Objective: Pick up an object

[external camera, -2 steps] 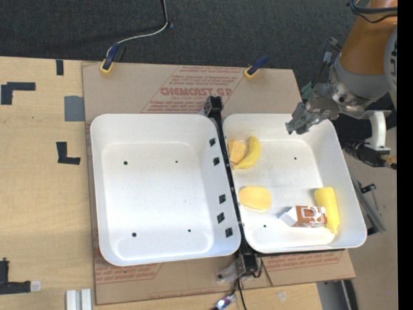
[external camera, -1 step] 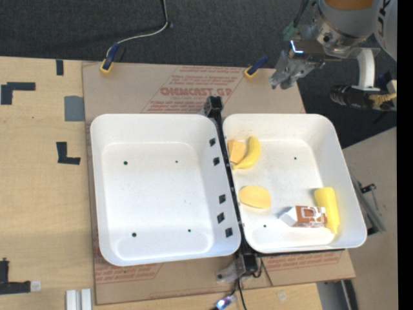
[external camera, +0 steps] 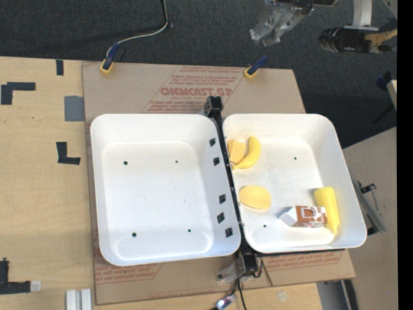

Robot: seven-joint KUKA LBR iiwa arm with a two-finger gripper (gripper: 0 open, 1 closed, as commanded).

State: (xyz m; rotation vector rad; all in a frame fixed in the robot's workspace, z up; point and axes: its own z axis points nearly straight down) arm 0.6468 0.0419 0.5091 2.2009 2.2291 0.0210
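The gripper [external camera: 270, 26] hangs above the bench's far edge, its blurred fingers slightly apart and holding nothing, well away from the banana [external camera: 245, 152] in the right bin [external camera: 322, 131].

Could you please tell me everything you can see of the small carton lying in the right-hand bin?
The small carton lies on its side near the front edge of the right bin. It looks like printed cardboard: a brown and white body with a pale grey folded end pointing left. Its right end touches or sits very close to the long yellow piece beside it. The yellow oval object lies apart, to its left. The gripper is far above, well outside the bin.
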